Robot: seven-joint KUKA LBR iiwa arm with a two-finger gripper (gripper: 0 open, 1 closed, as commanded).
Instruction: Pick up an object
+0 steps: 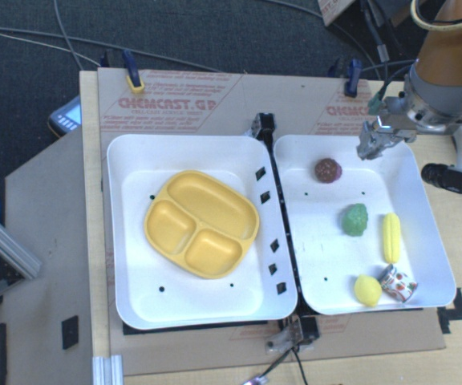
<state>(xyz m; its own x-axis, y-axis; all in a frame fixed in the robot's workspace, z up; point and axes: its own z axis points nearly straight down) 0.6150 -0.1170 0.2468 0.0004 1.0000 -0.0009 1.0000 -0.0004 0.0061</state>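
Observation:
The right bin point(423, 239) holds a dark red-brown ball point(327, 169), a green lumpy object point(354, 219), a yellow corn-like piece point(391, 237), a yellow lemon-like object point(367, 289) and a small patterned can point(399, 283). My gripper point(373, 144) hangs at the right bin's far edge, to the right of the dark ball and apart from it. Nothing shows between its fingers.
The left bin point(127, 215) holds a yellow divided plate point(201, 223). A black divider with clips point(273, 207) runs between the bins. Clamps point(132, 74) hold the cardboard backing at the far side. The grey and orange arm point(447, 46) fills the upper right.

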